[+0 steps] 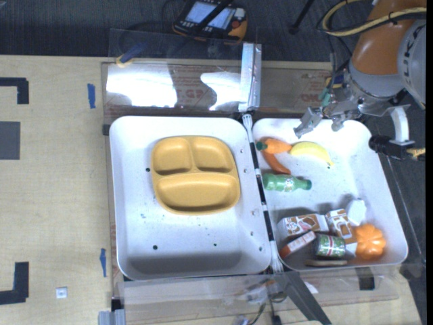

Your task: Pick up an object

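Currently claw (318, 119) hovers at right bin's (389, 202) 12 o'clock edge, prongs apart, nothing held. Approach step. Banana (312, 152) just below at claw's 6 o'clock, carrot (274, 154) beside it; next: descend, close on banana

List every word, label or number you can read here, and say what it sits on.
None can be read.
Cartons: printed labels, too blurred.
Green bottle: label too small.
Can: label blurred.
Handheld screen beyond the bench: lit, text too small.
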You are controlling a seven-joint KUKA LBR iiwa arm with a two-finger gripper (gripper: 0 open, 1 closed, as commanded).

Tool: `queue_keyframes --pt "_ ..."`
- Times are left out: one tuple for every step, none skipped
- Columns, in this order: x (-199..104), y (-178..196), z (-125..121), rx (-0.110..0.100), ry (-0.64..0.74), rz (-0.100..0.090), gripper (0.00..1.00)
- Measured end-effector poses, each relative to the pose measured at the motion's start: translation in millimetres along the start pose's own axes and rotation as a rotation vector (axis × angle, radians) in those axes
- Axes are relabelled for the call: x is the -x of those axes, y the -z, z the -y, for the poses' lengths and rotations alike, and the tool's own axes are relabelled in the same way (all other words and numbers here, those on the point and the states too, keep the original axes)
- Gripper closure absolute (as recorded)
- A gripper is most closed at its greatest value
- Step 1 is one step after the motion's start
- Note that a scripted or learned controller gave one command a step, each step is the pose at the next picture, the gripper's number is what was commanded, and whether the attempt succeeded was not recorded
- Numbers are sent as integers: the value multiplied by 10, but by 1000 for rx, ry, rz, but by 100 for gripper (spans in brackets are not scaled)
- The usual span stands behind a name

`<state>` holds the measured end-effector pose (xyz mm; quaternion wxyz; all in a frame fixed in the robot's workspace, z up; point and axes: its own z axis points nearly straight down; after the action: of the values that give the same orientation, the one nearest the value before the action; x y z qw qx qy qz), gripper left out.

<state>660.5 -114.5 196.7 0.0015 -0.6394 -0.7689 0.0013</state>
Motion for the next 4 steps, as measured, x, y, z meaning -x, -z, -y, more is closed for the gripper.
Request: queue_keyframes --pt "749 -1003 338 1 130 -2 0" --pt "758 -942 346 -3 129 -5 100" --pt "758 -939 342 -2 129 -5 0" --pt "765 -870 339 -3 129 -7 100"
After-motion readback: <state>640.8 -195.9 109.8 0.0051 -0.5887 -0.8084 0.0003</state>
